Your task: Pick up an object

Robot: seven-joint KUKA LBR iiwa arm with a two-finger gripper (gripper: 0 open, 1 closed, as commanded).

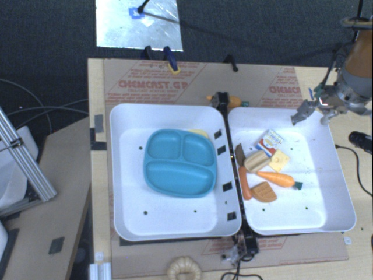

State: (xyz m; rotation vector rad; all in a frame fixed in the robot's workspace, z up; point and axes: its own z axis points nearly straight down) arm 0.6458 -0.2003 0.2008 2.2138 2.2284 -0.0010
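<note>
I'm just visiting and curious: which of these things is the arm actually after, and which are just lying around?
For the job:
gripper
carrot
bread
small packet
cheese
right bin

Lying about:
blue tray
left bin
foil sheet
cables

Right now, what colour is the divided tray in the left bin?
Light blue, a plain sectioned tray with no pattern; the camera view shows it clearly from above.

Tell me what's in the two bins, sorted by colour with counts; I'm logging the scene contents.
Blue: 1, the divided plate
Orange: 2, the carrot and a thin orange stick
Tan or brown: 2, a bread roll and a brown wedge
Yellow: 1, a cheese piece
Red and white: 1, a small packet
Total: 7
</note>
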